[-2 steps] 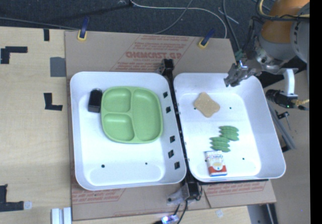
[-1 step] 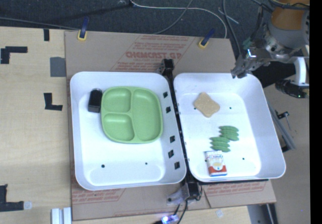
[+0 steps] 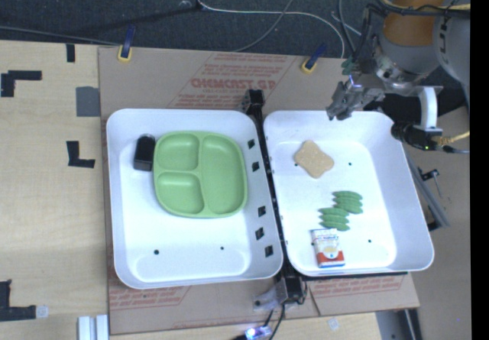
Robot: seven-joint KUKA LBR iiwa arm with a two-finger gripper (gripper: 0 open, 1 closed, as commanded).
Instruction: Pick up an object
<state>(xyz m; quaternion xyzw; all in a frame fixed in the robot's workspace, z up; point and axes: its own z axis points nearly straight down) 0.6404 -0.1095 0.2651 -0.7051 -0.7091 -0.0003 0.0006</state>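
1. The right bin (image 3: 397,178) is sitting next to the left bin (image 3: 126,201), and it is holding all the small things to pick from.
2. The arm (image 3: 424,2) is reaching in over the far edge of the right bin.
3. The green divided plate (image 3: 200,175) is lying in the left bin, far from the right bin's far edge, so it looks like a hard one to go for.
4. The tan cracker (image 3: 314,158) is lying in the right bin, close to its far edge. I think it is the best thing to grab.
5. The green pea pods (image 3: 341,210) are lying in the middle of the right bin, and the small red and white carton (image 3: 328,247) is lying by its near edge.
6. The gripper (image 3: 345,104) is hanging over the far edge of the right bin with nothing in it. I cannot tell how it is set.
7. To do well, it should be going straight down over the cracker, one finger on each side.
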